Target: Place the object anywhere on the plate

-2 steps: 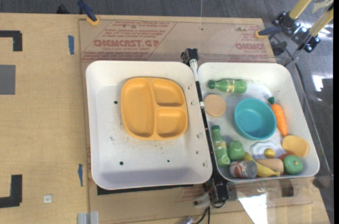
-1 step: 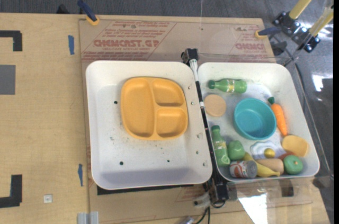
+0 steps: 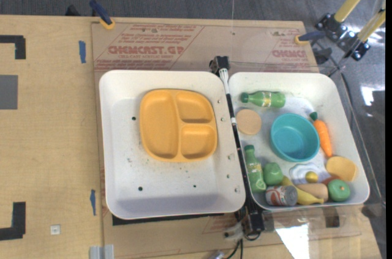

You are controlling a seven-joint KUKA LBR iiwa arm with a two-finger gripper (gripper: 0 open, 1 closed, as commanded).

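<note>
Orange three-compartment plate point(image 3: 178, 125), flat, centred in left white bin point(image 3: 116, 190)

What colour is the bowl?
Teal; the bowl shows in the camera view, right bin.

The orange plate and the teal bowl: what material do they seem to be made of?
The orange plate looks like moulded plastic with a matte finish: even colour, soft rounded dividers between three compartments, no sharp glare. The teal bowl also looks plastic, slightly smoother, with a faint sheen inside. Neither can be confirmed by look alone.
</note>
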